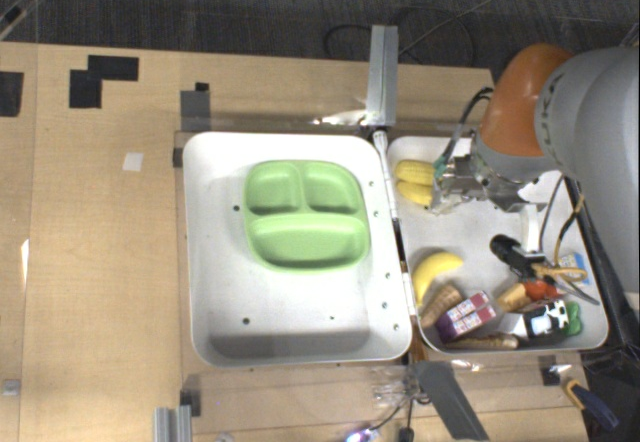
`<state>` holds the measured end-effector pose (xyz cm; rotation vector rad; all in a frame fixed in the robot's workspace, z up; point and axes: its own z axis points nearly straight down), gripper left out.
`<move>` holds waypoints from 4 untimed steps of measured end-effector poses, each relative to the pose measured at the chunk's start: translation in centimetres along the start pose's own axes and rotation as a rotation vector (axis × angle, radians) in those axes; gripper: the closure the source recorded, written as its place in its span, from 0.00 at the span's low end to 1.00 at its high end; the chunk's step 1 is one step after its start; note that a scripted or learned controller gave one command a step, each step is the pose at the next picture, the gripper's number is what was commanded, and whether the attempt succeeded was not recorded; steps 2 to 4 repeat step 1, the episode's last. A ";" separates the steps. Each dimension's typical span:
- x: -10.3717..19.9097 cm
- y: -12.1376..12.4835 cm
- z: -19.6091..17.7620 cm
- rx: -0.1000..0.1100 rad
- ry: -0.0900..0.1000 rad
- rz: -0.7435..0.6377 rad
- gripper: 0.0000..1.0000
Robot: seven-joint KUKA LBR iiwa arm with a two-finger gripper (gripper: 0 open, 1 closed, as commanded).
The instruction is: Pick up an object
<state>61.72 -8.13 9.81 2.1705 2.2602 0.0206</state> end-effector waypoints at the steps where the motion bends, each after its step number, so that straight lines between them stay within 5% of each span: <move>1: 3.8 5.6 -8.5 0.011 -0.004 0.014 1.00; 4: 3.8 5.6 -8.5 0.011 -0.004 0.014 1.00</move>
